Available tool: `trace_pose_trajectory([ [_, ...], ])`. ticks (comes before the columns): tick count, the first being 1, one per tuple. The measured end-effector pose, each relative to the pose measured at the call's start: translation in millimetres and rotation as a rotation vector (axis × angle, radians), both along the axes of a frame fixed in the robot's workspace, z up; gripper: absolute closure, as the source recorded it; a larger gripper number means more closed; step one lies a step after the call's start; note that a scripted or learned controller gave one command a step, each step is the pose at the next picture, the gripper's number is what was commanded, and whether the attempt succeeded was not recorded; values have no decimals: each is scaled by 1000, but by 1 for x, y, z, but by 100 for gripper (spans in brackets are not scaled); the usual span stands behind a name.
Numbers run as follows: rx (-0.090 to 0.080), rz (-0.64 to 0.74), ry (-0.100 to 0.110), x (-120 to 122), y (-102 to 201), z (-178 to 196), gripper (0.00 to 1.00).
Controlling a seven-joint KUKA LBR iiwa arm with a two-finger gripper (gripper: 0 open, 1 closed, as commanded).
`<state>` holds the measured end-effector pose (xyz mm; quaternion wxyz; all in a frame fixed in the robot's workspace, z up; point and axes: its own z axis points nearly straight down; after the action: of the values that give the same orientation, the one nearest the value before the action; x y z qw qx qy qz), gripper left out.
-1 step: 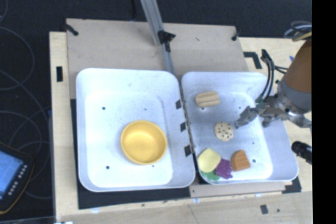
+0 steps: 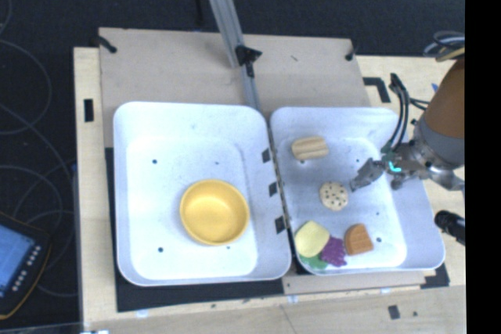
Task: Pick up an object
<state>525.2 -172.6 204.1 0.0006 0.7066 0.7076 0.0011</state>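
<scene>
A yellow bowl sits in the left bin. The right bin holds a tan bread roll near its back, a round cookie with dark chips in the middle, and along the front a yellow-green piece, a purple grape bunch and a brown bread slice. My gripper hangs over the right half of the right bin, just right of the cookie, with one grey finger pointing towards it. Nothing shows between its fingers.
A grey metal pole slants down from the top to the seam between the bins. Black cables loop by the arm at the right. A tablet screen lies at the lower left, off the bench.
</scene>
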Motion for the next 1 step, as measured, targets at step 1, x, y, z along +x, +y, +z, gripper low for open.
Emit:
trace_pose_trajectory([
  [1, -2, -2, 7, -2, -3, -63, 0],
])
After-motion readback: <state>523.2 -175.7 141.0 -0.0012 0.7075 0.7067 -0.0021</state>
